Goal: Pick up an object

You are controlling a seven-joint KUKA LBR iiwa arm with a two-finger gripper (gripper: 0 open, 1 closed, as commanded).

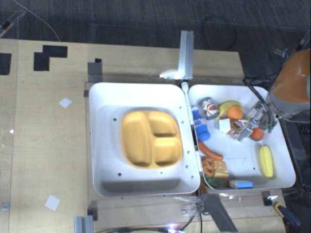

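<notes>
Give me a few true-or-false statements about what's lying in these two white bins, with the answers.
1. A yellow divided tray lies in the left bin. True.
2. The corn cob lies in the left bin. False: it lies in the right bin, near that bin's right wall.
3. The gripper is over the right bin. True.
4. The sausage lies on the yellow tray. False: it lies in the right bin, near its left wall.
5. A blue bottle lies along the right bin's left wall. True.
</notes>
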